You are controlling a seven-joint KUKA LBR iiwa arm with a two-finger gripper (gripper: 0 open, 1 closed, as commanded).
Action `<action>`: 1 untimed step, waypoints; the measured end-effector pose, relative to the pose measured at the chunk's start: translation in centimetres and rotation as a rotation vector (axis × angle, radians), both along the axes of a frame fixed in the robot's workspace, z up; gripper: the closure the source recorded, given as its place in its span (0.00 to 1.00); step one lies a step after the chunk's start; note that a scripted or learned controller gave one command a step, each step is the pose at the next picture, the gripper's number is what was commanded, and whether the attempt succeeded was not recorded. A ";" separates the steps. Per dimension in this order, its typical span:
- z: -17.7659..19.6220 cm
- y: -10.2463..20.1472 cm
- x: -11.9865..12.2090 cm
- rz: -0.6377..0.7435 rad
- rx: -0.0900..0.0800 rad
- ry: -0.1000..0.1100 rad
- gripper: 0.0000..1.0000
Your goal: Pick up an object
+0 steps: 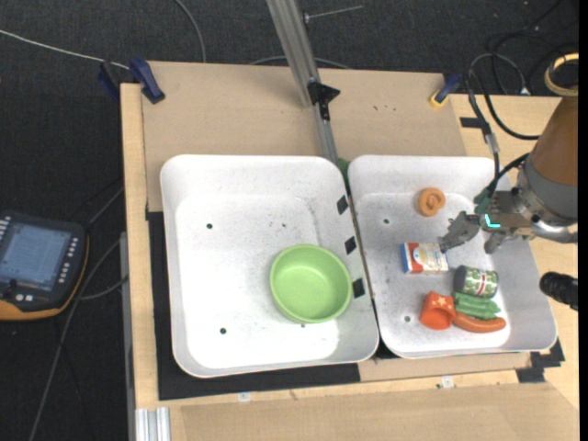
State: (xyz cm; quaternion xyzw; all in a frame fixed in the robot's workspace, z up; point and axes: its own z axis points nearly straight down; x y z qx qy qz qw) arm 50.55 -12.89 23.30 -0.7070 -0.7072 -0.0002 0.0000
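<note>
So your candidates are all in the right-hand bin [395, 177]. Taking the small white carton [424, 258] with the red and blue print as the landmark: it's lying on the bin floor roughly mid-bin. Up and a touch right of it sits an orange round thing [431, 201], well apart from it. Down and right of the carton you've got a green can [476, 282] on its side, and just below that a red-orange toy [438, 310] touching a red and green pepper-looking piece [478, 321].

Your gripper [476, 231] hangs just right of the carton, above the can, fingers spread apart and nothing between them.

Left of the carton, over in the other bin [193, 191], there's a lime green bowl [310, 283] sitting upright.
</note>
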 end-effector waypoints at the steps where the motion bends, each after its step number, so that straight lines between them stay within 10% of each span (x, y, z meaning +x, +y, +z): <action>1: 0.0 0.0 0.0 0.000 0.000 0.000 0.00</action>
